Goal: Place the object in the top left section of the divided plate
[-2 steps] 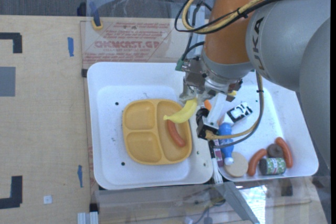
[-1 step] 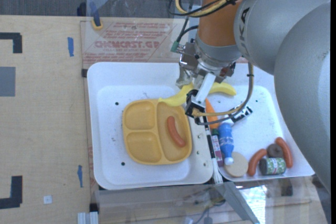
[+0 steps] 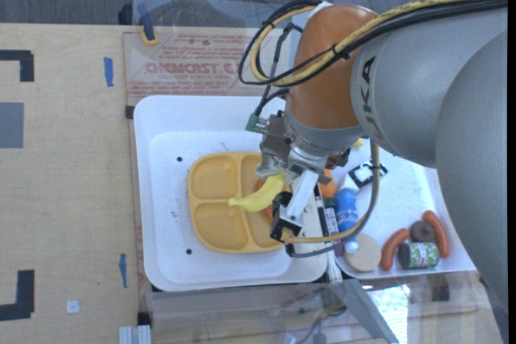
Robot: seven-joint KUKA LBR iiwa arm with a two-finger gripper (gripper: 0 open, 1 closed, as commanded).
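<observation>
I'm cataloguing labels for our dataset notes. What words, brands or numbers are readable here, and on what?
"CHEMCAST": red print on the brown paper-faced sheet near the view's top; the letters after it and the finer red lines are blurred.
"KA": dark letters, a partial mark, on the grey robot arm.
Small green can: label too small to read.
Blue bottle: label too blurred to read.

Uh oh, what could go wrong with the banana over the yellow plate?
The banana sits over the ridges between the plate's sections, near its right side. It may end up on a ridge or in the wrong section. I cannot see whether the end effector really holds it, so it might slip away early. The end effector is also close to the plate and could bump it sideways in the bin.
</observation>
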